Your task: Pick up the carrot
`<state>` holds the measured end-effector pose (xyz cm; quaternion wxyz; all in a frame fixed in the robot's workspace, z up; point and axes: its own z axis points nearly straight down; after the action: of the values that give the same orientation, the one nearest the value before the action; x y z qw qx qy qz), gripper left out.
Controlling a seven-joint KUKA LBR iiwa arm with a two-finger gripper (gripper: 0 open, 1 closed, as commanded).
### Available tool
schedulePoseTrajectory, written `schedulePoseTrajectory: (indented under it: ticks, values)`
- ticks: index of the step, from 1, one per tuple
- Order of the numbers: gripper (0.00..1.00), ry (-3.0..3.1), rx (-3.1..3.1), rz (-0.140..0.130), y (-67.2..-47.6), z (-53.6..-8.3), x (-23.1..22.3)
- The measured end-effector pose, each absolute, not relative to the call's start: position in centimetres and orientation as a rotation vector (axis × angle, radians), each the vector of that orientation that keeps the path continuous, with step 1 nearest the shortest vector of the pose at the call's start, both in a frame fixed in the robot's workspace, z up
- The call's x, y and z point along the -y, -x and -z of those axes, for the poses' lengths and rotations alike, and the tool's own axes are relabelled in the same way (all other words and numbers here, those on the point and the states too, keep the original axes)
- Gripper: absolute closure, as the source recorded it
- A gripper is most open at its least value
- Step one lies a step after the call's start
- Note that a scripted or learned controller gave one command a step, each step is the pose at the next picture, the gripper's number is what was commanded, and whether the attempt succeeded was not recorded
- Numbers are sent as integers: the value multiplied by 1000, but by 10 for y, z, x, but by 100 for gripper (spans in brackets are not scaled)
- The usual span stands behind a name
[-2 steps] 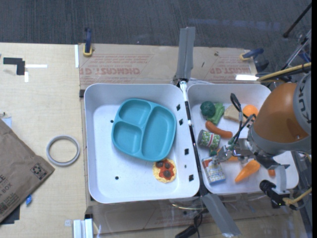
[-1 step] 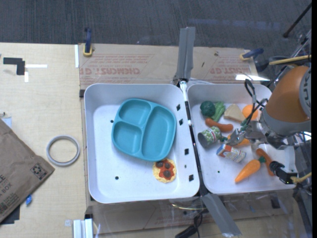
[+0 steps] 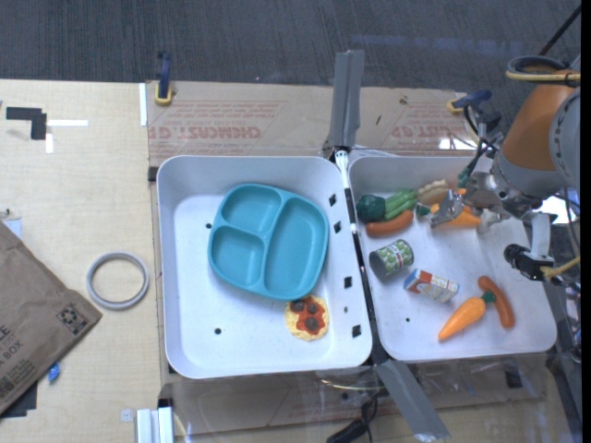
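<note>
The carrot (image 3: 461, 317), orange with a small green top, lies near the front of the right bin (image 3: 517, 344), pointing front-left. My gripper (image 3: 452, 212) is low over the back of that bin, well behind the carrot and apart from it. A small orange piece (image 3: 468, 218) shows right beside the gripper; whether it is held I cannot tell.
The right bin also holds a green vegetable (image 3: 373, 207) over an orange piece (image 3: 391, 222), a can (image 3: 392, 257), a small carton (image 3: 431, 285), a sausage (image 3: 498, 302) next to the carrot, and a tan item (image 3: 431, 191). The left bin (image 3: 185, 275) holds a teal divided plate (image 3: 269, 239) and a pizza slice (image 3: 307, 317).
</note>
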<state>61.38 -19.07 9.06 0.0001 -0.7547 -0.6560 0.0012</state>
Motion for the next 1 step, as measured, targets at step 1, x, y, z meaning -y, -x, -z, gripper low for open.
schedulePoseTrajectory:
  ticks: [1]
  values:
    - [100, 2365, 2067, -6, -614, -99, 190]
